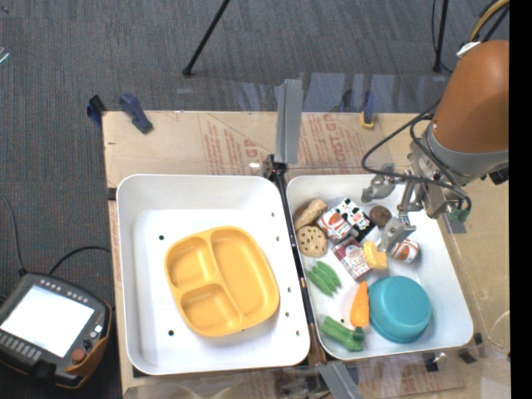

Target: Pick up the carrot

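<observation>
Two shallow white plastic bins sit side by side on a cardboard-covered bench point(191, 144). The left bin point(141, 198) holds a yellow plastic tray with three compartments point(221, 280), lying flat near its middle. The right bin point(453, 264) is crowded with toy items: the small orange plastic carrot point(359, 304) lies in the lower part of it, pointing roughly up and down the view, touching the left edge of an upturned round teal bowl point(400, 307) and just above a green chunky toy vegetable point(342, 333). A green pea pod point(325, 278) lies to the carrot's upper left, and a round brown cookie point(312, 240) sits above that. A red and white printed packet point(356, 258) lies just above the carrot. The grey arm with its orange band point(474, 98) reaches in from the right, and its two-finger gripper point(401, 233) hangs over the upper right part of the bin, well above the carrot in the view and apart from it; whether its grip is spread or closed cannot be told from this angle, and the carrot lies free in the bin
</observation>
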